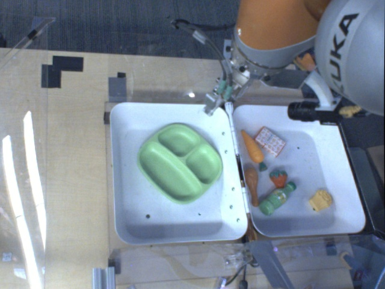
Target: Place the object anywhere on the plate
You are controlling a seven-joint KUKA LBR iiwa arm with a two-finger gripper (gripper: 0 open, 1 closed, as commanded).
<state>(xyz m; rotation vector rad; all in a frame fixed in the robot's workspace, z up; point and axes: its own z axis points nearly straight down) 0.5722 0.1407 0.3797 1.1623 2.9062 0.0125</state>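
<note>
— Up at the top centre of the frame, what is the end effector (218, 99) doing?

— It hangs at the far end of the seam between the two bins, under the arm's orange band (274, 8). It shows as small metal and teal parts, too small and foreshortened to read, so I cannot tell its state. Nothing visible is clamped in it.

— And just outward from it?

— Lower left of it, the left bin (126, 221) carries the green plate (179, 161), a rounded, three-section dish lying flat near the bin's middle. Its sections hold nothing.

— Where is the task's thing?

— Which toy is meant I cannot tell; all of them lie in the right bin (349, 221). Nearest the end effector is the carrot (252, 147), long axis running from upper left to lower right. Just beside it, to the right, is a pink checked card (269, 141). Below the carrot a brown, stick-like piece (252, 185) lies nearly vertical in the frame, along the bin's left wall.

— The rest?

— A strawberry (277, 177), then a green bottle (277, 199) slanting from lower left to upper right, and a yellow block (320, 200) apart at the right. Both bins sit on the pale wooden counter (60, 161).
</note>
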